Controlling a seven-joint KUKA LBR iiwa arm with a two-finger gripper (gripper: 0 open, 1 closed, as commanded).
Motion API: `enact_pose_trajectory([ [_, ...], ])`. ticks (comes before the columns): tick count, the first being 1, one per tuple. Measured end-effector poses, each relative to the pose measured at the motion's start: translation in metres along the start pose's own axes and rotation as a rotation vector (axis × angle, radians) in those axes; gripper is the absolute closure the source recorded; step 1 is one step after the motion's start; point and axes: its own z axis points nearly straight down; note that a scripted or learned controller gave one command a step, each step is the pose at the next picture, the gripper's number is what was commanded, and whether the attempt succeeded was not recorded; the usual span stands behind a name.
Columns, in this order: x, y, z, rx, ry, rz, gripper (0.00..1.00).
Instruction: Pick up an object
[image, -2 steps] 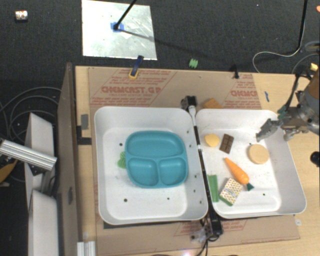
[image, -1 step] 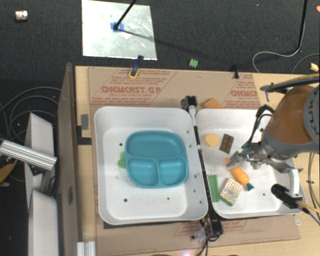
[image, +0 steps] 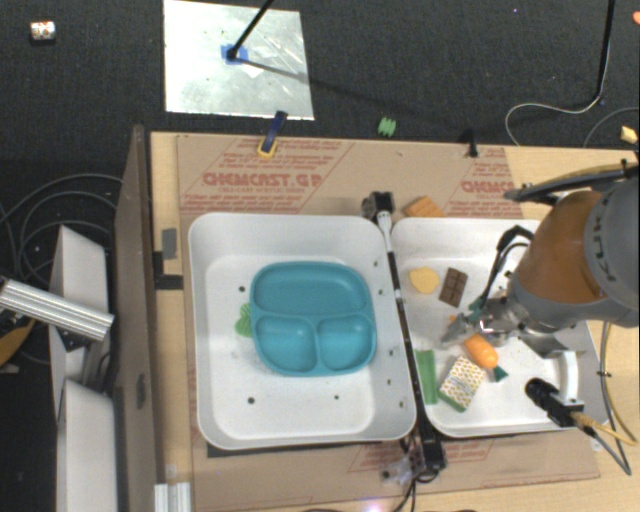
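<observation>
two white bins (image: 215, 300): one blue tray (image: 312, 318) left; right, one carrot (image: 482, 352), one brown bar (image: 454, 287), one yellow piece (image: 425, 280). gripper (image: 470, 328) above carrot; finger state unclear.

A small orange carrot-like piece (image: 482, 352) lies in the right bin (image: 440, 420), tilted, its green tip toward five o'clock. A yellow chip (image: 425, 280) sits at its ten o'clock, touching a brown chocolate bar (image: 454, 287). A patterned pouch (image: 461, 382) lies just beside it at seven o'clock, a green stick (image: 427, 376) further left.
</observation>
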Motion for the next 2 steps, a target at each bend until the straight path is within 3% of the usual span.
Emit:
enact_pose_trajectory([
  [1, 0.0, 0.002, -0.013, -0.004, 0.0, -0.001, 1.0],
  [2, 0.076, 0.042, -0.108, -0.014, 0.002, -0.013, 1.0],
])
